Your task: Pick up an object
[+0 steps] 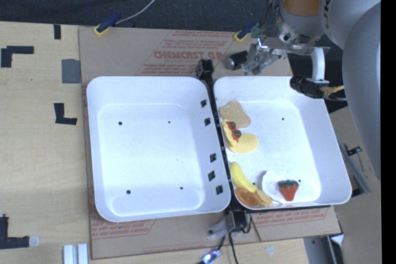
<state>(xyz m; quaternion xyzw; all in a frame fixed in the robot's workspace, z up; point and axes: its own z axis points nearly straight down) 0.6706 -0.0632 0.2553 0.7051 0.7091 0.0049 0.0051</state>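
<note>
Your tool [255, 59] hangs above the far rim of the right bin [309, 133], and you cannot tell from here whether it is open or closed; nothing shows between its tips. All the objects lie in that bin, below and to the left of the tool: a tan piece [234, 112] nearest it, a yellow piece with a red spot [240, 141] just past that, then a banana [242, 180], and a strawberry [288, 189] (on a white disc) farthest off. The left bin [99, 133] sits well left of the tool on the bench [37, 151].
</note>
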